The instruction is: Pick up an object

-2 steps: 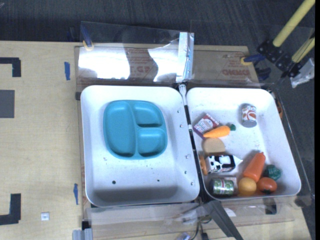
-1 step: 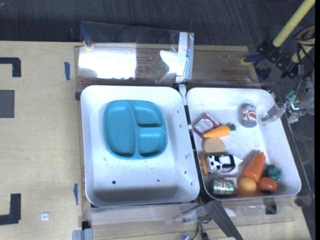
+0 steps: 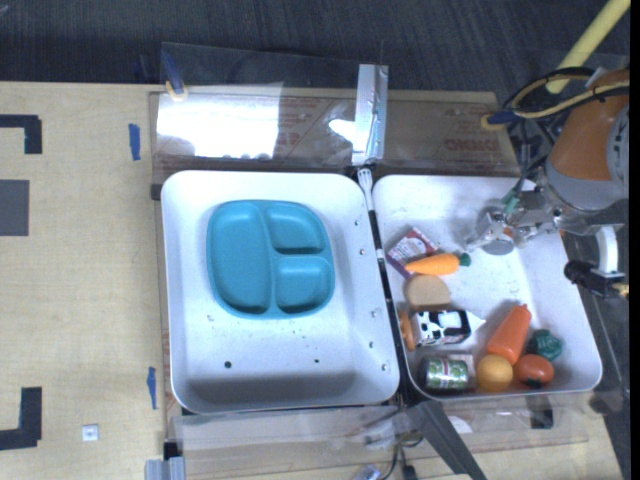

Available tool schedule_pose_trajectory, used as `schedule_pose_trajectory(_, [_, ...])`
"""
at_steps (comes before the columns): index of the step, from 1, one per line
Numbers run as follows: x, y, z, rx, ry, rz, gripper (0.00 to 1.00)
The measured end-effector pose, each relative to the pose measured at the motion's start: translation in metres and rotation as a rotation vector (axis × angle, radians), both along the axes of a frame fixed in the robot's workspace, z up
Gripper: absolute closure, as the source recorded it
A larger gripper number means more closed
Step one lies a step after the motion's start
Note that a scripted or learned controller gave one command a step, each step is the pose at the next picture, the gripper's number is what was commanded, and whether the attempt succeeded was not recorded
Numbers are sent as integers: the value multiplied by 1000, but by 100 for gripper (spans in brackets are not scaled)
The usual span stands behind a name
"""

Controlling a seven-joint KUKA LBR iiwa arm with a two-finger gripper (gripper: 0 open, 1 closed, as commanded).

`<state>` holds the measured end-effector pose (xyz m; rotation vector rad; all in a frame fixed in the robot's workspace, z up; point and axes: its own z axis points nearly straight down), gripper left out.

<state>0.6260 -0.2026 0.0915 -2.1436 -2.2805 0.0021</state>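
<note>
the gripper (image 3: 500, 230) hovers in the upper part of the right bin (image 3: 585, 298), at the frame's right; whether it is open or holding anything cannot be told, since the tip is a small blur. the nearest target is likely the toy carrot (image 3: 437, 264), just left of it at centre right: light, stiff, smooth plastic, best taken across its narrow middle. the items below it crowd together; the wrapper (image 3: 410, 244) behind it is partly covered.

blue tray (image 3: 270, 258) in left bin (image 3: 190, 298) | toys in right bin (image 3: 575, 313)
</note>
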Motion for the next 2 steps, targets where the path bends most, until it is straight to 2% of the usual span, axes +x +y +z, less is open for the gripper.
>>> schedule_pose_trajectory(1, [4, -4, 19, -9, -14, -1, 100])
schedule_pose_trajectory(2, [-17, 47, 96, -8, -18, -90, 100])
